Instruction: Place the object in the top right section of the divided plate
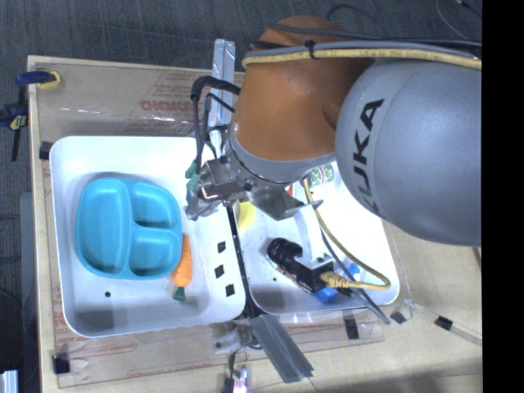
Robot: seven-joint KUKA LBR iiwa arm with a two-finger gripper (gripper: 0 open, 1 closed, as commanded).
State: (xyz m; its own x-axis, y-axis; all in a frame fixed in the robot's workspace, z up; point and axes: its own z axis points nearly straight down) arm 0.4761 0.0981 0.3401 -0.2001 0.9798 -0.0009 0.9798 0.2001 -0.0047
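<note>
A light blue divided plate (92,229) lies in the left bin (65,162), with three sections showing. An orange toy carrot (183,266) with a green tip lies on the bin floor just off the plate's right edge, pointing toward the front. My gripper (202,193) hangs at the ridge between the two bins, just behind and to the right of the plate's top right section and behind the carrot. Nothing can be seen between its fingers. The big grey and orange arm hides most of the right bin.
In the right bin (385,289) a small blue object (327,295) lies near the front, and a yellow piece (244,214) peeks out beside the centre ridge. A green and red item (325,173) shows under the arm. The wooden bench surrounds both bins.
</note>
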